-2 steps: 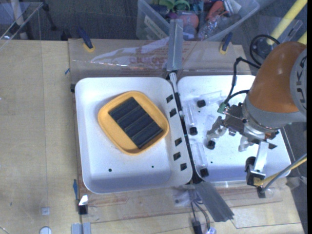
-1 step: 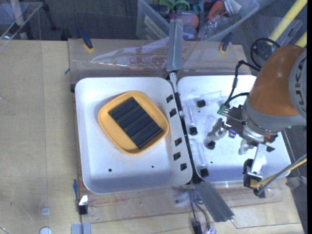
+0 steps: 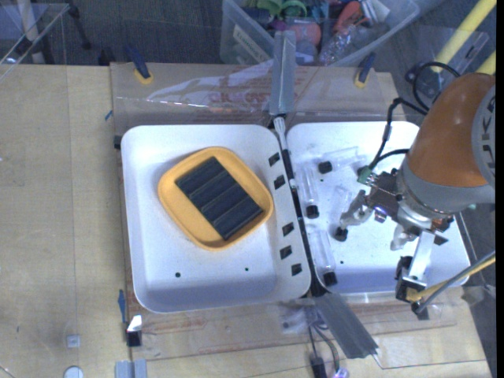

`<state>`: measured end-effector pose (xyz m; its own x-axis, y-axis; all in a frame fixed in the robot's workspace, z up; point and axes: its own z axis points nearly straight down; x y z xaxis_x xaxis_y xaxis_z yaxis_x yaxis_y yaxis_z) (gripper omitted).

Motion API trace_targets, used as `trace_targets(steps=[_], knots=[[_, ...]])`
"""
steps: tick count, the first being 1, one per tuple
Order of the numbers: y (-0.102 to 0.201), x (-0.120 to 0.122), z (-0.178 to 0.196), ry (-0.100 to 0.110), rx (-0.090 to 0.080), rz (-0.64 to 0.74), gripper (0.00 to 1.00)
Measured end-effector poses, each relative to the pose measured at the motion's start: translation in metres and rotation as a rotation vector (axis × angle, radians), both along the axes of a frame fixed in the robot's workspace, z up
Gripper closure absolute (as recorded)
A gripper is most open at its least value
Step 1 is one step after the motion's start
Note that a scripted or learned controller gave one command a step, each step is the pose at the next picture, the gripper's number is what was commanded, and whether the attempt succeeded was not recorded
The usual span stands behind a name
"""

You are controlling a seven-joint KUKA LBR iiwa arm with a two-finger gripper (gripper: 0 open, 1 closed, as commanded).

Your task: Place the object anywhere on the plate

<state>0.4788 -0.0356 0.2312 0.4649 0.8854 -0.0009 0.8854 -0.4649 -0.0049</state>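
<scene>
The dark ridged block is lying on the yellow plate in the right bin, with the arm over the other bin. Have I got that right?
Not quite. The camera view shows the dark ridged block lying on the yellow plate in the left bin, not the right one. The arm is over the other bin, the right bin, as you say.

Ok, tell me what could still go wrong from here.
1. The dark ridged block lies on the yellow plate but fills most of it, with one corner near the rim. A nudge could slide it off.
2. The gripper hangs over the right bin, close to the divider and its black clips. A low sweep leftward might catch there.
</scene>
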Motion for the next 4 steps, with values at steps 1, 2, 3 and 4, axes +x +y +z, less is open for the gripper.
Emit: trace_targets(steps=[1, 2, 3, 4], knots=[[0.014, 0.001, 0.006, -0.003, -0.002, -0.070, 0.00], [0.007, 0.000, 0.000, 0.001, 0.000, -0.129, 0.00], [0.007, 0.000, -0.006, 0.003, 0.000, -0.113, 0.00], [0.007, -0.001, -0.008, 0.004, 0.001, -0.147, 0.00]])
